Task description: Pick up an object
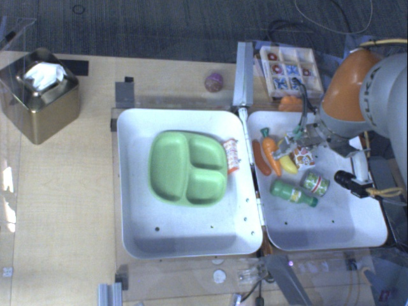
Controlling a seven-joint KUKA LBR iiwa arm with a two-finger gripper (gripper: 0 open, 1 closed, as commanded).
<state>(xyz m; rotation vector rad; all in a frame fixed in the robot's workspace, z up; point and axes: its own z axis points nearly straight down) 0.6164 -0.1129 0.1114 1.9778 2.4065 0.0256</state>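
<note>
The right bin holds a cluster of small toy items at its far left. An orange carrot lies beside a red sausage. A yellow piece and a small white-and-red box sit just right of them. A green bottle lies on its side nearer the front, with a green can next to it. My gripper hangs low over the back of this cluster, close to the carrot and the box. I see nothing clearly held in it.
The left bin carries a green divided plate and a small red-and-white packet at its right wall. A brass-coloured box stands far left on the bench. A purple ball and a picture box lie behind the bins.
</note>
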